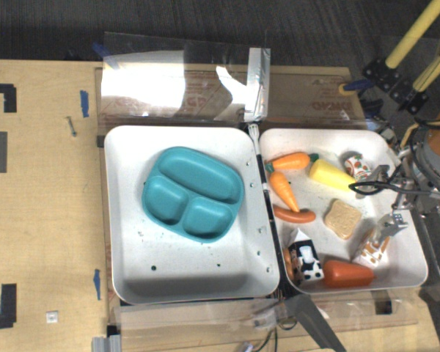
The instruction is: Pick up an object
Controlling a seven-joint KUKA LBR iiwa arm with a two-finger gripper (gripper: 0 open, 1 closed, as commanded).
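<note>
The tabletop (pixel 37 218) carries two shallow white bins side by side. The left bin (pixel 132 270) contains a teal divided tray (pixel 193 192), lying tilted. The right bin (pixel 411 270) contains two orange carrots (pixel 290 161) (pixel 282 188), a yellow piece (pixel 330 174), a sausage (pixel 293 214), a tan bread slice (pixel 342 218), a black-and-white cow figure (pixel 305 259), a red piece (pixel 346 273) near the front wall and a small red-and-white item (pixel 356 166) near the back. The pincer (pixel 385 235) hangs over the right side of the right bin, just beside the bread slice; whether its fingers are spread or closed cannot be determined, and no object is visible between them.
</note>
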